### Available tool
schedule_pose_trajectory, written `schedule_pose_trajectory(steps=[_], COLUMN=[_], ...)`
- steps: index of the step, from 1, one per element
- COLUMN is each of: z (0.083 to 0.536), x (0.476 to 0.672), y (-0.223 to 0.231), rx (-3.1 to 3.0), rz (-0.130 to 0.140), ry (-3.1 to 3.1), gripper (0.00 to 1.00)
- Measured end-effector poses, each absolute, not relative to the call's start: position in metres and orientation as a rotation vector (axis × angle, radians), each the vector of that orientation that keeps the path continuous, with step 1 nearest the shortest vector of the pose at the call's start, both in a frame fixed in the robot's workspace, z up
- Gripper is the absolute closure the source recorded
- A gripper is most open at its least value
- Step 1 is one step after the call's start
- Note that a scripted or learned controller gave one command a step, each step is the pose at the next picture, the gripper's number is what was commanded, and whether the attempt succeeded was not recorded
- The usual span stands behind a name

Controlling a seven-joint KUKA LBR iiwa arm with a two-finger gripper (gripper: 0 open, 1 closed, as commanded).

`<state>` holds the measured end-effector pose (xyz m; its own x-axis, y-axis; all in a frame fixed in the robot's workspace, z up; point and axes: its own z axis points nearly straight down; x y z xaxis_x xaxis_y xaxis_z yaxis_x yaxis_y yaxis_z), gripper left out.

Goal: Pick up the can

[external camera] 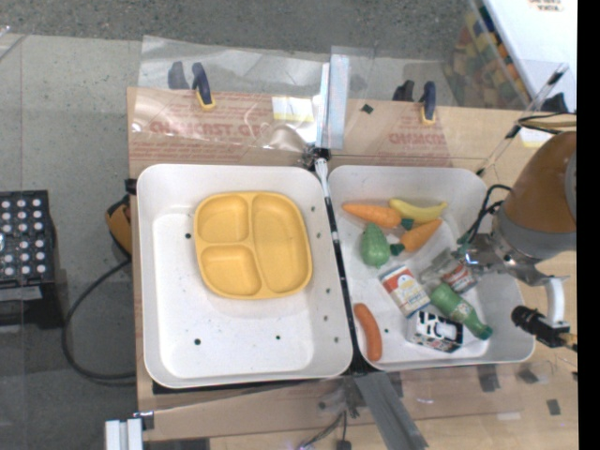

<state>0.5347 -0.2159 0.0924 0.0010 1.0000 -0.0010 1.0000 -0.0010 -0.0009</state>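
- Grey speckled floor surrounds a plywood bench (pixel 394 125), seen from above at a slant, with clear plastic sheeting clamped along its far edge.
- Two shallow white bins sit side by side on the bench: the left bin (pixel 169 345) fills the middle of the frame, the right bin (pixel 370 178) lies right of centre.
- A yellow tray (pixel 253 244), matte plastic with rounded corners and three compartments, rests in the left bin.
- In the right bin, top to bottom: a banana (pixel 419 210), two carrots (pixel 373 215), a small green pepper (pixel 375 246), a small carton (pixel 404 289) with a red and white label, a green bottle (pixel 459 308) lying on its side, a dark printed packet (pixel 438 330), and a sausage (pixel 368 331) at the lower left.
- The can (pixel 457 277) appears as a small shiny cylinder with a red label, lying tilted near the bin's right side, just above the bottle.
- The arm (pixel 544 204) reaches in from the right edge; its gripper (pixel 469 256) sits low, right at the can.
- Whether the gripper is open or closed cannot be told; the wrist hides it.
- Judged step: closing in on the can for the grasp.
- Next, the can needs to be clamped across its smooth round body without nudging the bottle, then lifted straight up.
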Motion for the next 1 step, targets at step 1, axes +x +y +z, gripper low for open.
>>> schedule_pose_trajectory(steps=[1], z=[0.1018], x=[0.5341], y=[-0.2173], rx=[2.226], rz=[-0.003], ry=[2.217], gripper=[1.0])
